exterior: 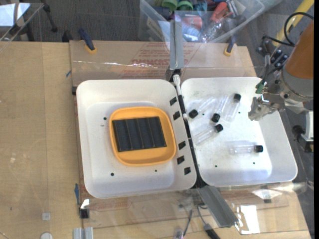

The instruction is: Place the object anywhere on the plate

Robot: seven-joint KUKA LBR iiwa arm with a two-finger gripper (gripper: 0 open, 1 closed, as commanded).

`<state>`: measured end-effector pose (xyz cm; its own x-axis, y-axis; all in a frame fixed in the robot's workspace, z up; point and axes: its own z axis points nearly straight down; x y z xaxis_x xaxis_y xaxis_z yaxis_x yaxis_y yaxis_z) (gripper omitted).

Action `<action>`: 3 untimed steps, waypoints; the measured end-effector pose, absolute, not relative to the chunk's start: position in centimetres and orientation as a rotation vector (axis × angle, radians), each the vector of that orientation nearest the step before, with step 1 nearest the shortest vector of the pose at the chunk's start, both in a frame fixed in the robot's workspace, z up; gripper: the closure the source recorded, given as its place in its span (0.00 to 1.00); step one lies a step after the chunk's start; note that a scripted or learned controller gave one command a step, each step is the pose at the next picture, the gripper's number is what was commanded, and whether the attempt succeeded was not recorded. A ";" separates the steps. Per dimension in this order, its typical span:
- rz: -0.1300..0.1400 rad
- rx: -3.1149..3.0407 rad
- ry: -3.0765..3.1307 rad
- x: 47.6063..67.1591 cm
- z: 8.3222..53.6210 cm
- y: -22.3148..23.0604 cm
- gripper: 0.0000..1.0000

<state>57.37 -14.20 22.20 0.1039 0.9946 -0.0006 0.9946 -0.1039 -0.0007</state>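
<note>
Grey arm with orange band (303, 59) enters from right; grey two-finger gripper (256, 111) points down-left, low, tilted; finger state unclear.

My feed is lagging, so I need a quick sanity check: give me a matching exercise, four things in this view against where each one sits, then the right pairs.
Things
1. plate
2. lone vial
3. gripper
4. storage tub

Places
A. at the right bin's right edge
B. in the left bin
C. behind both bins, at the top of the view
D. lying flat in the right bin, nearest the front wall

Pairs: 1-B, 2-D, 3-A, 4-C
</note>
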 end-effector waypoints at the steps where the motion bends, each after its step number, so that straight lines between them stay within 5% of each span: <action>1: 0.000 -2.210 -2.236 64.6 21.0 -13.9 1.00; 2: -0.002 -2.012 -2.419 66.7 23.2 -12.0 1.00; 3: -0.002 -1.883 -2.522 66.8 25.5 -11.6 1.00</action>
